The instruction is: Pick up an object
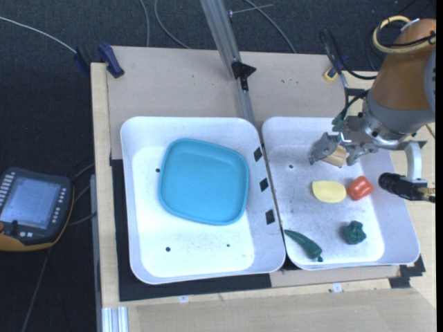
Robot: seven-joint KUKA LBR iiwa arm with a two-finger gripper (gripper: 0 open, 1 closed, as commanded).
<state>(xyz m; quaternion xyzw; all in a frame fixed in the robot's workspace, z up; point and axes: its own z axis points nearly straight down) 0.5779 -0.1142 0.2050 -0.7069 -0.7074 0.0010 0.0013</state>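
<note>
My gripper [338, 151] hangs over the upper part of the right bin [297, 133], its two grey fingers spread apart. A small tan block [337, 160] shows just below and between the fingers, and the view does not tell whether they touch it. Below it lie a yellow oval object [329, 191] and a red object [358, 187], touching each other. A dark green lumpy object [354, 232] sits toward the bin's lower right. A long green pepper [304, 244] lies at the lower left corner.
The left bin [138, 185] holds a large turquoise plate [204, 180]. A metal post [225, 33] slants down to the gap between the bins. A black part [401, 184] of the arm juts over the right bin's edge. A handheld pendant [31, 206] lies off the bench at left.
</note>
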